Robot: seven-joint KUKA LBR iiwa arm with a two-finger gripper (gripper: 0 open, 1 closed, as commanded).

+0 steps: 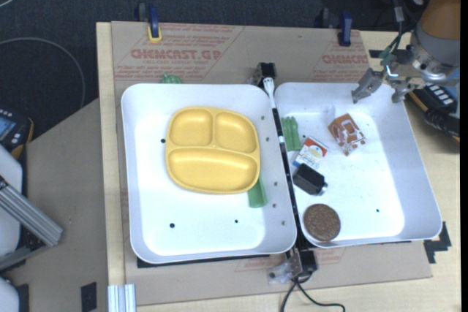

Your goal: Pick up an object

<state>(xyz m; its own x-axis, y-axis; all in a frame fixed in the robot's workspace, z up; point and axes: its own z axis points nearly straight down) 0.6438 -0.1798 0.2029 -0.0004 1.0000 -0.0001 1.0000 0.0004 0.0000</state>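
I see my tool (pixel 382 87) at the upper right of the frame, fingers spread and holding nothing, above the right bin (pixel 409 179); the brown-and-white packet (pixel 346 133) lies just below

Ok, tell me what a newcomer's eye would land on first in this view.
The yellow divided plate stands out most, lying in the middle of the left bin. Next comes the clutter along the left side of the right bin: a brown round disc near the front edge, a black block just above it, and a red-and-white packet further back. The gripper sits above the right bin's back corner, away from all of them.
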